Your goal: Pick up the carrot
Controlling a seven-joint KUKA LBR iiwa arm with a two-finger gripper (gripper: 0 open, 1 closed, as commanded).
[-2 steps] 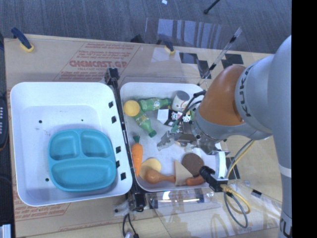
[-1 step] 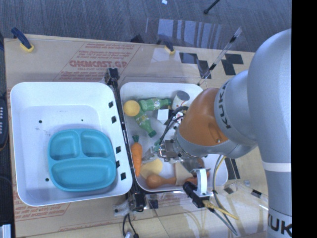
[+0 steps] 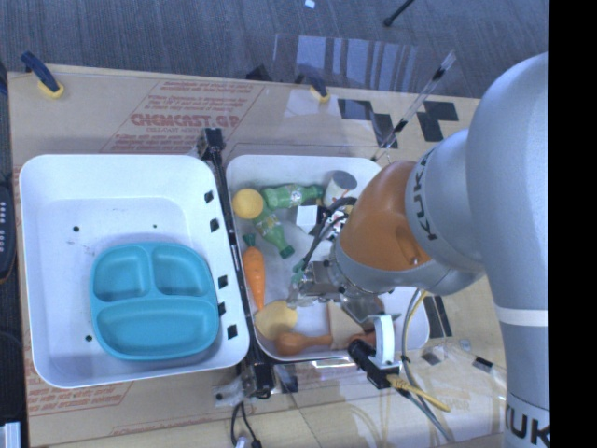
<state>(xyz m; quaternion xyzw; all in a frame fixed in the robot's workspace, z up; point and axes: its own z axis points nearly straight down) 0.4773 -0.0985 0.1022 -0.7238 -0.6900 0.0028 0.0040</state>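
1. My arm (image 3: 485, 203) is the biggest thing here, reaching in from the right and bending down over the right bin, so its grey body and orange band hide much of that bin's right half.
2. The counter (image 3: 168, 119) is covered with printed cardboard and carries two white bins side by side, which keeps everything within my reach.
3. The left bin (image 3: 56, 185) holds a blue divided plate (image 3: 154, 301), lying flat toward its near side, probably there as a place to set things down.
4. The right bin (image 3: 280, 166) holds the loose items, crowded along its left side.
5. My gripper (image 3: 312, 283) hangs low over the middle of the right bin, just right of the carrot. I cannot tell how it is set, since the wrist covers it from above, and I see nothing held in it.
6. A green bottle (image 3: 291, 196) lies on its side near the far wall, with another green piece (image 3: 272, 233) just below it.
7. The carrot (image 3: 254, 276) lies lengthwise against the bin's left wall, free and not lifted; that wall may crowd a grasp.
8. A yellow lemon (image 3: 247, 203) sits above the carrot, and a pale yellow fruit (image 3: 275, 318) just below it.
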